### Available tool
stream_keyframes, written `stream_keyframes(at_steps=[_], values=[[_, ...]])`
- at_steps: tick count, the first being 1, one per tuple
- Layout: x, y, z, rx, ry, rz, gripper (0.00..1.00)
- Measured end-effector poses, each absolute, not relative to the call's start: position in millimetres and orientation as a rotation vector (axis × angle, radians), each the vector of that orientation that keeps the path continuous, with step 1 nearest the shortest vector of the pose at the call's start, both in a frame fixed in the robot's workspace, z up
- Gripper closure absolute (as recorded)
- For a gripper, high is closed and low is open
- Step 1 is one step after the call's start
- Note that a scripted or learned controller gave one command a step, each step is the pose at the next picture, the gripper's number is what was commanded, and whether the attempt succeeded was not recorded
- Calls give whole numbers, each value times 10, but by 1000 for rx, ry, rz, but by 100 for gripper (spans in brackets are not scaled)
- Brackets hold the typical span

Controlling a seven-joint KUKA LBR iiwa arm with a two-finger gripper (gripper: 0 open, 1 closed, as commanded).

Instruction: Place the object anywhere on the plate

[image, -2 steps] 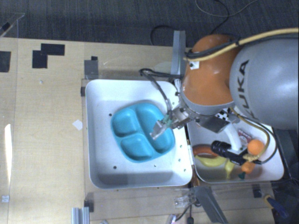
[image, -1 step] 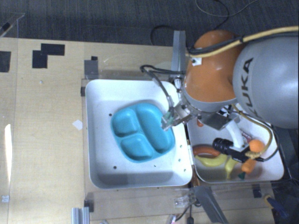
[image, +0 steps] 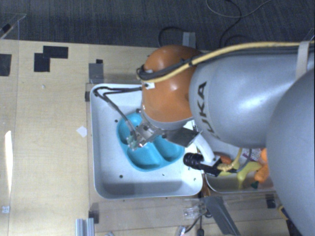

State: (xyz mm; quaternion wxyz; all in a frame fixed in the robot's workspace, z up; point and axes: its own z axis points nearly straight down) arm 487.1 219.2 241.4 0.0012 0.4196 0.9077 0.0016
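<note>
Trouble here would come from what I cannot see. My claw [image: 135,137] hangs low over the blue plate [image: 147,156], which lies in the left white bin [image: 106,181] near the middle of the frame, and my orange band and grey wrist cover much of that plate. Whether the claw is parted or closed I cannot tell, nor whether anything sits in it; something small and pale blurs at its tip. Coloured things [image: 246,171], orange, yellow and green, lie in the right bin [image: 216,185] at the lower right. If my grip is bare, a release does nothing; if I press lower, I may tip the plate.
</note>
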Motion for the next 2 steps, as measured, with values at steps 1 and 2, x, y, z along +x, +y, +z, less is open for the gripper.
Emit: stream_keyframes(at_steps=[1, 2], values=[[4876, 2162, 2297, 1052, 2957, 6, 100], [4876, 2162, 2297, 1053, 2957, 6, 0]])
